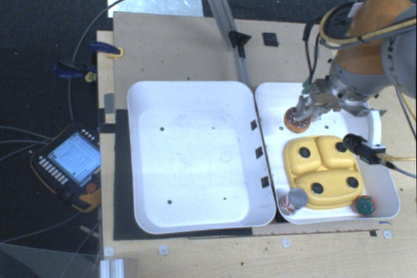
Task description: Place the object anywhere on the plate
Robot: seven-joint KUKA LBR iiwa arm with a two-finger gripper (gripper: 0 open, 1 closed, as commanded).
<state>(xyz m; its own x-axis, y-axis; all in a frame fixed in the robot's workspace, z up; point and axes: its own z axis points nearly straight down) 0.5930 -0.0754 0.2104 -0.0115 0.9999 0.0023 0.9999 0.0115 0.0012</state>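
Left bin (189,97) open; plate (324,172) seemingly crowded

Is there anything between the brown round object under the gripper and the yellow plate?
Nothing visible stands between them. The brown round object lies in the right bin under the gripper, just beyond the yellow plate's far rim, with bare bin floor between them.
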